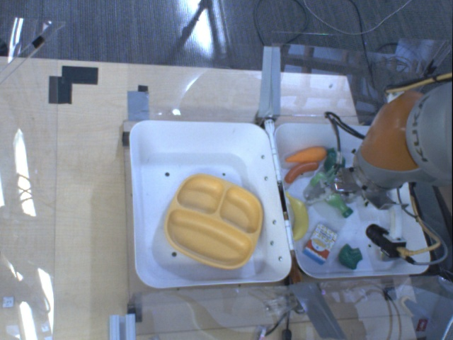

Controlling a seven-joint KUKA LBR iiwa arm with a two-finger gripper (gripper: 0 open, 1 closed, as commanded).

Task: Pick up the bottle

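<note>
A clear plastic bottle (323, 181) with green parts lies tilted in the middle of the right bin (311, 134), its green cap end (344, 209) pointing to the front right. My gripper (345, 187) reaches in from the right under the orange-banded wrist and sits low, right against the bottle's right side. The wrist hides the contact, so whether the bottle is held is unclear.
In the right bin an orange carrot (307, 154) and a red sausage (302, 170) lie behind the bottle. A yellow banana (299, 218), a small carton (320, 242) and a green toy (350, 256) lie in front. The left bin (145, 190) holds a yellow divided plate (214, 220).
</note>
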